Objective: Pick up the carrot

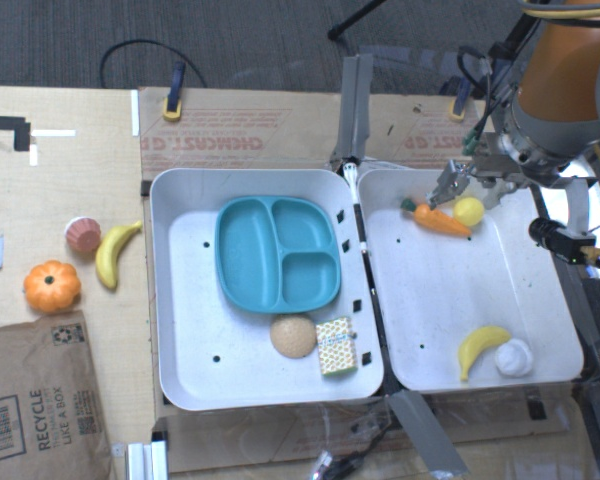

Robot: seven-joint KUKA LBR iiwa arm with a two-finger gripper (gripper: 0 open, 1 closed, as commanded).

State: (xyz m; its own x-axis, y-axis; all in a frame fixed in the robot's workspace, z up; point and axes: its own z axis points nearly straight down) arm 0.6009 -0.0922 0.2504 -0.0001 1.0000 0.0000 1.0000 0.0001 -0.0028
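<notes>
I've got the carrot lying in the right bin, far end, close to the divider side, green top pointing left. It sits flat on the bin floor, touching or just beside a small yellow ball on its right.

The gripper hangs just above the carrot's far-left end. Fingers look spread a little, nothing between them. My read: approach is done or nearly done, grasp is not yet made, lift is all still to do. The ball sits tight against the carrot, so I'd expect the close could clip it.

Other stuff in the right bin: a banana and a white lump at the near end, well apart from the carrot.

Readable text: the cardboard behind the bins has red print reading upside down, looks like "CHEMICAL GUYS", not fully sure. The brown bag near left says "RECYCLE", plus a smaller line I read as "LIKE A BOSS" and a barcode.
</notes>
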